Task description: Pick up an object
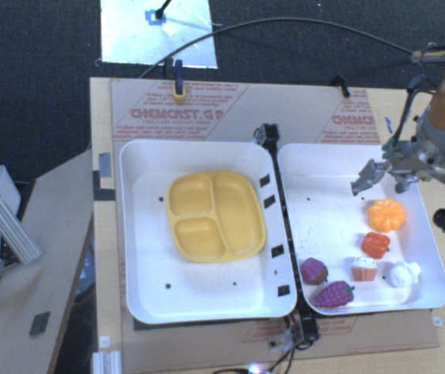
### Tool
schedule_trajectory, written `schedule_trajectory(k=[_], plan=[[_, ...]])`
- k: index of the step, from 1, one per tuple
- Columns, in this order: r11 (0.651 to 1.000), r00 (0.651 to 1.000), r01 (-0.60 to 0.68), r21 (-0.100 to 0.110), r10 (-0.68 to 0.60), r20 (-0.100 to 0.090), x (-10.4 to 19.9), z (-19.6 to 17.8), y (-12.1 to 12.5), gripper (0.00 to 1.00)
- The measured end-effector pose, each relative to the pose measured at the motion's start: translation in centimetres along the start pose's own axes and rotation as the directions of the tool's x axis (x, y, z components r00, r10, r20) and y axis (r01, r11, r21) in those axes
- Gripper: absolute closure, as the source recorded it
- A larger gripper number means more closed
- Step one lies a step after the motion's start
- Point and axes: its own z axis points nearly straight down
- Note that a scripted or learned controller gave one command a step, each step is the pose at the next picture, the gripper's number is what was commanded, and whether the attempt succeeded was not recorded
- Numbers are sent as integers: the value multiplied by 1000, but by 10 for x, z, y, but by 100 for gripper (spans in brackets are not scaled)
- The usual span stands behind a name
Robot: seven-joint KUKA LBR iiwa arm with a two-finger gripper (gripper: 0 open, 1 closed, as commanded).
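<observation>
The left bin point(140, 232) is a shallow white tray that holds one thing: a yellow divided plate point(215, 216) with three compartments, lying flat near the middle of the bin and turned at a slight slant, all three compartments bare. A row of black clips point(273, 224) runs down the seam where the two bins meet. The right bin point(323, 209) carries a loose cluster of small toy foods toward its near and right side. Nearest the seam sits a purple round piece point(313, 270), and just beside it, close to the near rim, a purple bunch of grapes point(333, 294) with a green tip. Next comes a small cupcake point(364, 269) with a pale base and pink top, and just above it a red pepper-like piece point(375, 245). Farther up lies an orange pumpkin-like piece point(386, 214), and near the right rim a white lumpy object point(403, 274). The gripper point(379, 176) hangs over the upper right part of this bin, above and just left of the orange piece, with nothing visible between its fingers; from this slant I cannot tell whether they are spread or pressed together.
</observation>
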Motion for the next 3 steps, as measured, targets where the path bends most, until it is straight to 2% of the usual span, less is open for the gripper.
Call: schedule_trajectory(k=[1, 2, 3], plan=[[1000, 1000, 3, -12, -3, 2, 0, -7, 2, 0], [1000, 1000, 1, -7, -1, 1, 3, 55, -3, 0], [1000, 1000, 1, -10, -1, 1, 6, 101, 7, 0]])
